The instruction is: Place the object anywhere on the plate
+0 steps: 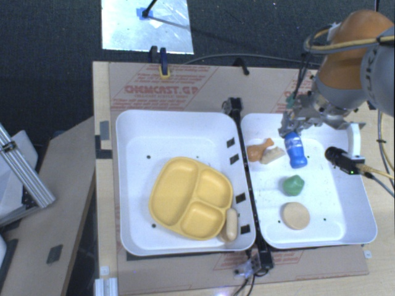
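Two white bins sit side by side: left bin [133,165] holds the yellow divided plate [191,197], right bin [355,208] holds the loose items. Nothing lies on the plate; a pale bread-roll-like piece [231,224] rests against its lower right rim, touching, on the bin floor rather than in a compartment. Gripper [291,128] sits at upper centre of the right bin, directly above the blue bottle [295,150], whose top end meets the fingertips. Fingers appear to close on the bottle's top, though the contact is small and partly masked, so the grasp is a reading, not a certainty. Bottle's lower end looks near or on the bin floor. Judged progress: pick-up stage at most; lift, carry left and release all remain. Nearby clutter: orange and cream piece [264,151] just left of the bottle, green lump [293,185] below it, tan disc [295,216] lower still. Route left crosses the black-clipped divider [242,165] between bins; a raised carry is needed. Plate's three compartments offer wide landing room.
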### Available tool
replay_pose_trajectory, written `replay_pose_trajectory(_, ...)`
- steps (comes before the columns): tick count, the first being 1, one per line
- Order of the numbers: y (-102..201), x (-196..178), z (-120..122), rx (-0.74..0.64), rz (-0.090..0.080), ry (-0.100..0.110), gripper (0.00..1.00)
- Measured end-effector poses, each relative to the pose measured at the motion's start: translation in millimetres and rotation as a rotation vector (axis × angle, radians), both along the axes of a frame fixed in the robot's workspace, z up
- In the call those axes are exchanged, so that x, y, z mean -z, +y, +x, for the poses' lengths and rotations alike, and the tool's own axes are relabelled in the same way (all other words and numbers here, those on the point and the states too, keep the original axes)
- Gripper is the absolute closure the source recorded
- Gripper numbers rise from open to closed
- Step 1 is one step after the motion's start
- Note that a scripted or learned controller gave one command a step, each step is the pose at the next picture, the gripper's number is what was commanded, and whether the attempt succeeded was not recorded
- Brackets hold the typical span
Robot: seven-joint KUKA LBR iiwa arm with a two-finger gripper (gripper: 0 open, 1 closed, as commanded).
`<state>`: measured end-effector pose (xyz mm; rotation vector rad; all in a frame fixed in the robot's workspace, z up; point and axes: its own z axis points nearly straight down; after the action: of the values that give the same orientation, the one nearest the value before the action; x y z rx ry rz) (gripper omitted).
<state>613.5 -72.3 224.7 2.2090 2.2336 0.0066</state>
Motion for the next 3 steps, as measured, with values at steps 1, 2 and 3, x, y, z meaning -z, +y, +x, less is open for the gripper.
replay_pose_trajectory(1, 57.4, -10.4, 1.0, 0.000, 0.000, 0.001, 1.00)
replay_pose_trajectory(2, 109.5, -16.9, 2.5, 0.001, 0.000, 0.001, 1.00)
replay_pose_trajectory(3, 171.9, -12.8, 5.2, 0.000, 0.000, 0.001, 1.00)
